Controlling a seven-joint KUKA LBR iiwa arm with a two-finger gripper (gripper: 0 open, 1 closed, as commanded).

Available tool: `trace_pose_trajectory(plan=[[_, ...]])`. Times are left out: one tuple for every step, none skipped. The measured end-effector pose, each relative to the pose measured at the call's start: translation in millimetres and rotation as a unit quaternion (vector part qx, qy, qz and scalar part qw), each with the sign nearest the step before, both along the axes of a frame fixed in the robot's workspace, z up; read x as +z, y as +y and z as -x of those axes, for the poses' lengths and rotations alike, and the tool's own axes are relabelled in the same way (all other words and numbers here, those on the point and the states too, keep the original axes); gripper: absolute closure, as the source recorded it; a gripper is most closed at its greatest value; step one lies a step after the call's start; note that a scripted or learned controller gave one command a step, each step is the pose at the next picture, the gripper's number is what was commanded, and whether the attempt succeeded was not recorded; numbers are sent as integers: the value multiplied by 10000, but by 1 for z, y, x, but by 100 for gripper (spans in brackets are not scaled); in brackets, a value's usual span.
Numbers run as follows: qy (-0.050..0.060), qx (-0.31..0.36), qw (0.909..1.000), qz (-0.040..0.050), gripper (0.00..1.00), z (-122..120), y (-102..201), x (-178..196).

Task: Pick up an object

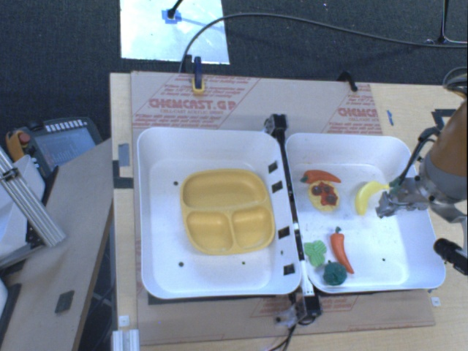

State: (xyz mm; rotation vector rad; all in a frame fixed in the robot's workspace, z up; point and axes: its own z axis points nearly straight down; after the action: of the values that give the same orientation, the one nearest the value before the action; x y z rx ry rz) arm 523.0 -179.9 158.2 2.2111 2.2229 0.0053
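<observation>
Banana (369, 195), the toy nearest the claw (385, 209), lies in the right bin (417, 269), at the right middle of the frame. It sits just to the left of the claw's tip and slightly above it, so close that I cannot say whether they touch. It is a short, curved piece, bright yellow, smooth like molded plastic.

From this camera the claw shows as a small grey metal end on the arm (446, 170), which comes in from the right edge. It is too small and blurred to say whether it is spread or pressed together, and nothing can be seen pinched in it.

Other toy foods share the right bin. A red pepper (320, 176) with a green stem lies near the upper left of that bin, and just below it sits a small round pizza (325, 195), yellow with red spots. Lower down, an orange carrot (341, 248) lies at a slant, with a pale green leafy piece (315, 252) to its left and a dark green broccoli (335, 273) below.

The left bin (157, 218) holds a yellow plate (223, 210) with three compartments, matte and rounded at the corners. Both bins are shallow, white and glossy, resting on a brown cardboard sheet (219, 101) with red lettering.
</observation>
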Motion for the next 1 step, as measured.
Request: trace_pose_trajectory(plan=[[3, -3, 10000, 2, 100, 3, -5, 46]])
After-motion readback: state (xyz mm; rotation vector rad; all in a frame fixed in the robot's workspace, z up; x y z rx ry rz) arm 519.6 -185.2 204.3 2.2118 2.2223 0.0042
